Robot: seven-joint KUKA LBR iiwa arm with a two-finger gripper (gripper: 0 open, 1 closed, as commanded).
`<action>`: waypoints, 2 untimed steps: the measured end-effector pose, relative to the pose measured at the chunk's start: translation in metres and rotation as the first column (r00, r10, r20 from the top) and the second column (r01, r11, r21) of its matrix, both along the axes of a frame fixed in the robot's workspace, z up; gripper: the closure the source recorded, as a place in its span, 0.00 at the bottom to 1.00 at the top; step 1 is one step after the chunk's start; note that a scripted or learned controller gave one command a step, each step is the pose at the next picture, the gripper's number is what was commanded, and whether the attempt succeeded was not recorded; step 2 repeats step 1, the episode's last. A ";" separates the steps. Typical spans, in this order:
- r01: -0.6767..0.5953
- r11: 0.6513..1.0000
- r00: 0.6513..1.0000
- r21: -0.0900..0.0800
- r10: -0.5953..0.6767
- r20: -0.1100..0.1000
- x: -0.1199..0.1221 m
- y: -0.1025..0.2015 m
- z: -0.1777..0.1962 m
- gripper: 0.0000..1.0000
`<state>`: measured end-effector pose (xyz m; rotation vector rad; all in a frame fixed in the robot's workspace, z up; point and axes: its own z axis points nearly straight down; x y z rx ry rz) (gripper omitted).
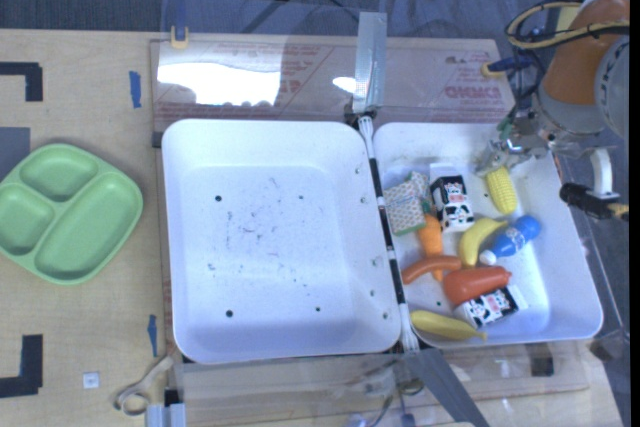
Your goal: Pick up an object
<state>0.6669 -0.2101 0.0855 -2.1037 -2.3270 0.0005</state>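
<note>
Two white bins sit side by side. The left bin [270, 235] holds nothing but faint scuff marks. The right bin [570, 305] holds the pickable clutter: two cow-patterned cartons [452, 202] [491, 306], two bananas [478, 237] [443, 324], one corn cob [500, 190], one blue bottle [512, 238], one checkered packet [405, 204], one small orange piece [430, 237] and two red-orange vegetables [476, 282] [430, 267]. Left of the left bin lies one green divided plate [66, 212]. The red printing on the clear panel behind the bins is too blurred to read. The gripper [510, 145] hangs over the right bin's far edge, just above the corn cob; how wide it stands cannot be told.
</note>
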 end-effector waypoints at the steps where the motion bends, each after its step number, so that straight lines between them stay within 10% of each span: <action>1: 0.037 0.999 0.999 -0.003 -0.037 0.007 0.001 0.053 0.126 1.00; 2: 0.037 0.999 0.999 -0.003 -0.037 0.007 0.001 0.053 0.126 1.00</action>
